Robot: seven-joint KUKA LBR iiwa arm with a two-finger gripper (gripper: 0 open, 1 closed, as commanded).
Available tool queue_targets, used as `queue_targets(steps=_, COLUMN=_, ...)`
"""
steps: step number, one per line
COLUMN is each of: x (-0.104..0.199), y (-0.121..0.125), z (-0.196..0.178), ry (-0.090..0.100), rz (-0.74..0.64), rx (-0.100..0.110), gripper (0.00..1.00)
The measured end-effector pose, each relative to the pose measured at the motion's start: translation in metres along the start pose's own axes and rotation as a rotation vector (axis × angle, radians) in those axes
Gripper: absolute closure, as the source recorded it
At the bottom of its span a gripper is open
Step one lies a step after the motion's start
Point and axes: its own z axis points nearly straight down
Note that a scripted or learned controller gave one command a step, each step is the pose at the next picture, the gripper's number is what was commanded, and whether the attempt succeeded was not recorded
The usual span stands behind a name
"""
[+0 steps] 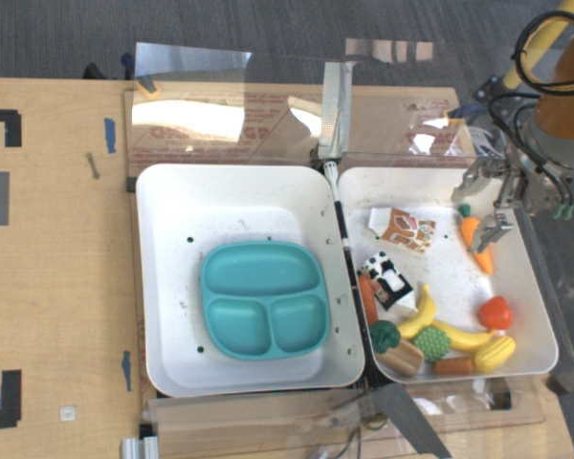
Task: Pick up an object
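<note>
Over the right bin of toy food, spread jaws straddle a carrot; left bin holds a teal tray.

An orange carrot with a green top lies tilted near the right bin's far right edge, green end up toward the far side, directly beneath the pincer. Whether the pincer actually grips it cannot be told.
</note>
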Motion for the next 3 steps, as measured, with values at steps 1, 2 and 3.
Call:
queue_targets(steps=1, x=-0.009, y=-0.036, z=0.097, ry=-0.003, rz=0.208, rx=0.001, gripper=0.0)
queue_targets(steps=2, x=0.004, y=-0.026, z=0.108, ry=0.0, rz=0.287, rx=-0.001, gripper=0.0)
queue_targets(steps=3, x=-0.001, y=-0.026, z=0.094, ry=-0.015, rz=0.284, rx=0.003, gripper=1.0)
